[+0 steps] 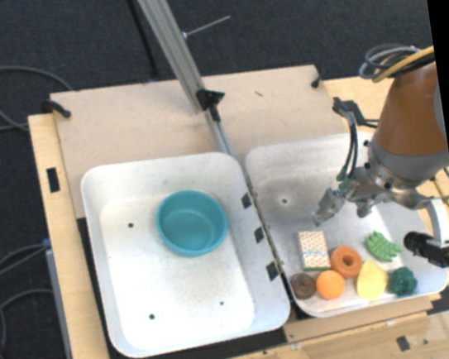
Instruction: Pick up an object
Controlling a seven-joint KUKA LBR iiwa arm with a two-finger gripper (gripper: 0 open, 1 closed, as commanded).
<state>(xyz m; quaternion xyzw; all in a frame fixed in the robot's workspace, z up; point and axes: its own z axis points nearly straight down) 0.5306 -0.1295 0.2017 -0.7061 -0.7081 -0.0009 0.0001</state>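
My gripper (344, 205) hangs over the middle of the right bin (290, 173), open, with nothing between its fingers. Just below it lies a cluster of small objects along the bin's front edge: a beige patterned block (313, 247), an orange ring (347, 260), an orange ball (330, 284), a brown round piece (304, 285), a yellow lemon-like shape (372, 280), a light green item (381, 245) and a dark green one (403, 280). The gripper is above and slightly behind the block and ring, touching none of them.
A teal bowl (192, 222) sits in the left bin (128, 314), near its middle. A metal post (181, 55) slants up from the wall between the bins. The orange and grey arm (408, 122) covers the right bin's far right side.
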